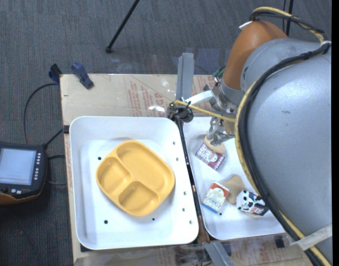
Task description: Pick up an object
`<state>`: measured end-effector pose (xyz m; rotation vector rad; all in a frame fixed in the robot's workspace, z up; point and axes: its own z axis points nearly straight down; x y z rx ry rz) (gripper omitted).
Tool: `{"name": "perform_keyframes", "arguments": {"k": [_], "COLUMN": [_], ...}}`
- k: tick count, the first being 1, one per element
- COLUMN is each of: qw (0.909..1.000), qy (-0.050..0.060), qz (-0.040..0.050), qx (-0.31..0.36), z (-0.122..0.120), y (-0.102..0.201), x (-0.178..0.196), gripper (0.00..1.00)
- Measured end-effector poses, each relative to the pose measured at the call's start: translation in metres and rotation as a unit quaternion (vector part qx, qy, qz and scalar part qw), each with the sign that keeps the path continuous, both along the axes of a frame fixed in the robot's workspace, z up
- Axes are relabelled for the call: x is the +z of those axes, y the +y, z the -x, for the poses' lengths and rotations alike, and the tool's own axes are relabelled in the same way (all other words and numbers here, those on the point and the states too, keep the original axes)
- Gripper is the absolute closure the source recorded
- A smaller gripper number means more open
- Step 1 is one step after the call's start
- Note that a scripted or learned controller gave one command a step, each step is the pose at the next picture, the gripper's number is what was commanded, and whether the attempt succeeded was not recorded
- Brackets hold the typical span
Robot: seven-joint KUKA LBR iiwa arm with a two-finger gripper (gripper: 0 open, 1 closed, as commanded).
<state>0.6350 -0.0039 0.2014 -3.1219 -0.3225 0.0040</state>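
My gripper [216,136] hangs over the far left part of the right bin [236,229], with the big grey arm covering much of that bin. Right under its tip is a small tan piece [216,147], touching or just above a dark red packet [210,156]; I cannot tell whether the piece is gripped. Nearer the front lie a small white, red and blue carton [216,197], a tan lump [233,183] and a black-and-white patterned toy [251,204].
A yellow divided plate [135,177] lies in the middle of the left bin [83,215]. A black divider rail [188,165] runs between the bins. A handheld control pendant [16,170] sits off the bench at the left.
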Motion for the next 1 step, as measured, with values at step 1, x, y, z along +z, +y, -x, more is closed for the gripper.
{"name": "perform_keyframes", "arguments": {"k": [1], "qw": [1.0000], "qy": [0.002], "qz": [0.0005], "qx": [-0.004], "z": [-0.0016], "y": [-0.0007], "x": [-0.0166], "gripper": [1.00]}}
